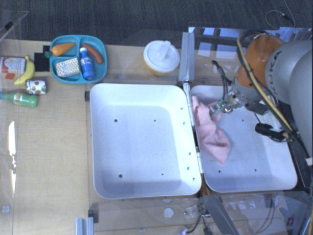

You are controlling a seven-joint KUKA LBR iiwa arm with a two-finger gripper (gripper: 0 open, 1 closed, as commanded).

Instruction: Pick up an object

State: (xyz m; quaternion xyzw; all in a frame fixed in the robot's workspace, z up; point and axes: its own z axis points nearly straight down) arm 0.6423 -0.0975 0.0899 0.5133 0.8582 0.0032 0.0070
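Gripper (218, 109) sits low in the right shallow white bin (274, 180), near that bin's far left corner, at the upper end of the crumpled pink cloth (211, 133). The cloth is the only object in this bin. It lies along the bin's left wall, long axis running from the far left corner toward the bin's middle, widening at the near end.

Fingers: too small and dark against the cloth to read; cannot tell how far apart they are or whether any fabric sits between them. No grasp claimed.

Key relation: the bulk of the cloth lies toward the near side of the gripper and slightly left. Judgement: a grasp here would take only the far edge of the fabric, close to the wall.

Obstacles: the bin's left wall and the divider between bins stand just beside the cloth. The left shallow white bin (142, 141) carries nothing visible. On the bench's far left corner, well apart: blue compartment tray of toy food (100, 58), yellow cup with white lid (161, 57), small toys at the left edge.
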